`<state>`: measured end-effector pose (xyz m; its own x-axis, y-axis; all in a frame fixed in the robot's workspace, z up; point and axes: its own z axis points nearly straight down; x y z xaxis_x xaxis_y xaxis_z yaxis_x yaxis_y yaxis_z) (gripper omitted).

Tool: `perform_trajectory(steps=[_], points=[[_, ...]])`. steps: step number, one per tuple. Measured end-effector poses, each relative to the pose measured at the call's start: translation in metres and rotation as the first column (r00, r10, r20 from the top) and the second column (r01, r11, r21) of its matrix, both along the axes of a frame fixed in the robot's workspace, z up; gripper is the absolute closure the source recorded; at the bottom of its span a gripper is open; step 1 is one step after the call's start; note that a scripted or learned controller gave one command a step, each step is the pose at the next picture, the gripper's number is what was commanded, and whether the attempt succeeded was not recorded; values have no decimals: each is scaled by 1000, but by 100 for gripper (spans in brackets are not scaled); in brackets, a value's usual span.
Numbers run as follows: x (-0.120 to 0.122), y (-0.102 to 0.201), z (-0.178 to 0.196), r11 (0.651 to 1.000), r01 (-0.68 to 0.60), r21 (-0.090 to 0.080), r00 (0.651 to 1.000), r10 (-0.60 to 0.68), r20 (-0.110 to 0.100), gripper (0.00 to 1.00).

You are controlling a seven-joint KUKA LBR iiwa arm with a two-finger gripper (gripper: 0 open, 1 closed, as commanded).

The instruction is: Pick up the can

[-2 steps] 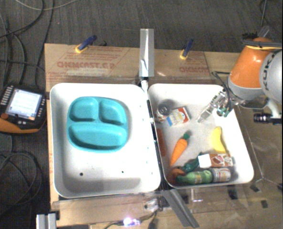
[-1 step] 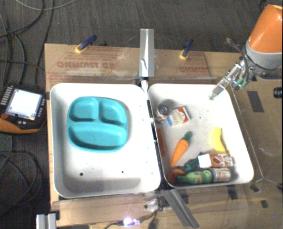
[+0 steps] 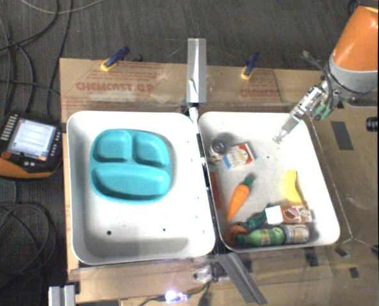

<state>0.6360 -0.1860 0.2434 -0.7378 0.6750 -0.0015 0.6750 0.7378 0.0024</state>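
The gripper (image 3: 285, 132) hangs over the right bin's (image 3: 323, 190) far right corner, its fingers drawn nearly together on nothing, open floor beneath; the can (image 3: 218, 147) stands near the far left corner, just beside a small carton (image 3: 239, 155) whose label is unreadable. A carrot (image 3: 238, 198), banana (image 3: 292, 187) and green bottle (image 3: 266, 236) crowd the near edge; the left bin (image 3: 81, 234) carries a blue tray (image 3: 131, 164); faint red print on the cardboard (image 3: 132, 88) behind is unreadable.
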Motion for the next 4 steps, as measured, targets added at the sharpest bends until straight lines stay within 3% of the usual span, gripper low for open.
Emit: perform_trajectory(steps=[1,2,3,4], points=[[22,56,-108,992,-124,-1,992,124,-2,0],[-2,34,-153,995,-104,-5,995,104,9,0],[26,17,-80,993,115,-2,993,-115,0,0],[26,17,-80,993,115,-2,993,-115,0,0]])
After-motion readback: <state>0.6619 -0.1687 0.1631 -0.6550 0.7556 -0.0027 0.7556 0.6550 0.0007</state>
